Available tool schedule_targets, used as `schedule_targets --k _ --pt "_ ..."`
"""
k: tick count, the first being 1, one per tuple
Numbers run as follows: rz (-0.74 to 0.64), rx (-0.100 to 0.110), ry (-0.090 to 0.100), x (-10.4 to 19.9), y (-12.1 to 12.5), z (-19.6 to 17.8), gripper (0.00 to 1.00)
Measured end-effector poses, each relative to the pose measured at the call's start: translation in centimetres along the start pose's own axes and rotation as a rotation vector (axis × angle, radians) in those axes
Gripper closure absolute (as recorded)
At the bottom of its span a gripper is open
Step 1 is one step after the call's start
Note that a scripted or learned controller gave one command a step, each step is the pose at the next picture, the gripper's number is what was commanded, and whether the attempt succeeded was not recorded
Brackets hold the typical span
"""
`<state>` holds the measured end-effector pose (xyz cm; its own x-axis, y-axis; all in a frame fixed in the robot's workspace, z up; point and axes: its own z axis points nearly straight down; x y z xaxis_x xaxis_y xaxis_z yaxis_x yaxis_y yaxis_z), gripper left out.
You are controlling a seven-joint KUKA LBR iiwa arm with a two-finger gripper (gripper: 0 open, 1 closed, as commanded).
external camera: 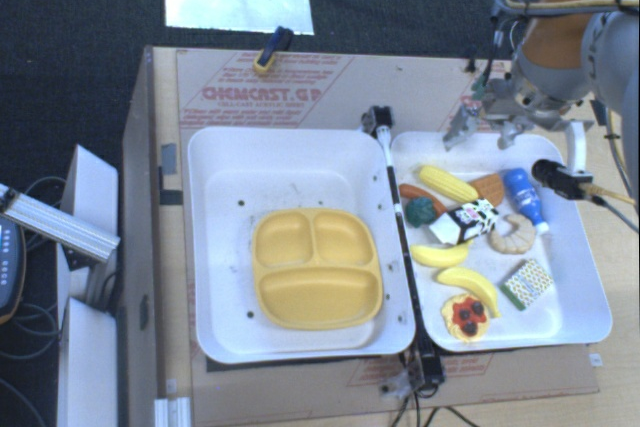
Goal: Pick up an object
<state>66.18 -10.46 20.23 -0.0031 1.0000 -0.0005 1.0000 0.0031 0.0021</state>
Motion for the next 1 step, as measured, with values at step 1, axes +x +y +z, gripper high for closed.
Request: schedule_targets --k 1 --pt "0.001 0.003 0.001 1.15 -3.67 11.87 0.0"
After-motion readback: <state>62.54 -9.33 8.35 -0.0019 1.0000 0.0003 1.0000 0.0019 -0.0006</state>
